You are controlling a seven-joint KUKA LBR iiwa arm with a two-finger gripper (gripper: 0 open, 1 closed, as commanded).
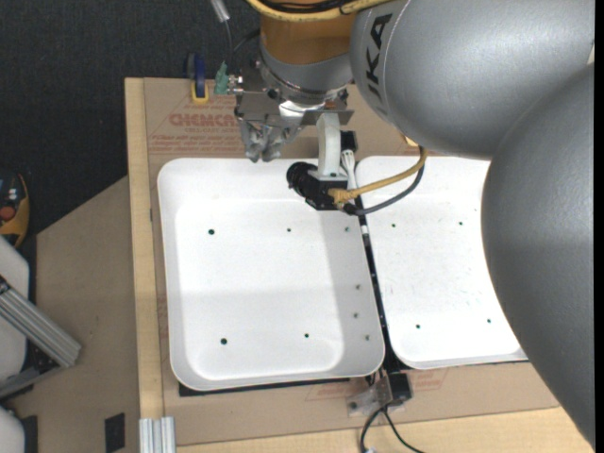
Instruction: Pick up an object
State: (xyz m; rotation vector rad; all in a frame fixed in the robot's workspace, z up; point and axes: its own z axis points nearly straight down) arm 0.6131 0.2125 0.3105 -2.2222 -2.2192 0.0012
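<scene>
Gripper (260, 147) over the far rim of the left bin (189, 281); finger spacing impossible to tell. No object discernible between them.

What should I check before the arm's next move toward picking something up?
1. Two-finger gripper placement: above the far rim of the left shallow white bin; ok.
2. Object in grasp: cannot tell.
3. Yellow cable: hangs low over the seam between the bins, may snag; not ok.
4. Right shallow white bin: partly hidden by the grey arm; cannot tell.
5. Bins seated side by side: ok.
</scene>
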